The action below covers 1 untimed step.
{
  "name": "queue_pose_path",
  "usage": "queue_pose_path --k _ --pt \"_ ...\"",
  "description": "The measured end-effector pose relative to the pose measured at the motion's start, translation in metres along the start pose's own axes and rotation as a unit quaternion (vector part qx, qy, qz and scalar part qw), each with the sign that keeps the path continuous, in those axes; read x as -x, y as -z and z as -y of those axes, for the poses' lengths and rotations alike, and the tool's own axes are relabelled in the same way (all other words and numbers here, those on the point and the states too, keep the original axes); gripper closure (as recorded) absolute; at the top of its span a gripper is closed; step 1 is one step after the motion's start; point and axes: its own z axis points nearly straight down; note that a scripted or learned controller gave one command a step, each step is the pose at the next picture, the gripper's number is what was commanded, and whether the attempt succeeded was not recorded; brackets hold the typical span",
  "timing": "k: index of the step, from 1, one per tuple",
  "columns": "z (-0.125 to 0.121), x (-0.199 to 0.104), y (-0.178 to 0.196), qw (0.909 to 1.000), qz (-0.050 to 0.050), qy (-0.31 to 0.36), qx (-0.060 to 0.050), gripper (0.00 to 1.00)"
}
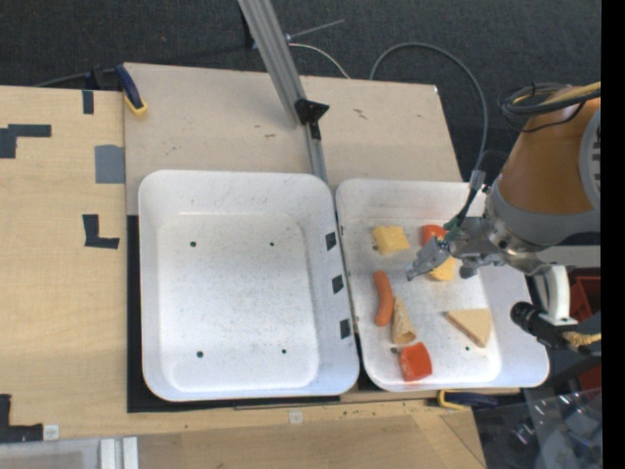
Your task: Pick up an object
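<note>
Gripper point(430, 262) low over right bin point(522, 364), finger spread impossible to tell, nothing visibly held. Step looks like approach to pick. Yellow piece point(444, 273) touching gripper's near side, red piece point(432, 234) just beyond. Next move calls for centring on one piece. Yellow block point(390, 239) to left, sausage point(383, 298), cone point(401, 325), wedge point(471, 325) nearer. Crowding likely obstacle. Left bin point(156, 262) well apart.
</note>
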Motion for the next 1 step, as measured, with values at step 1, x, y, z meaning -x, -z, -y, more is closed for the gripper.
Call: queue_pose_path --k 1 --pt "-0.0013 0.0019 -0.0441 1.0000 0.000 0.000 -0.001 0.00"
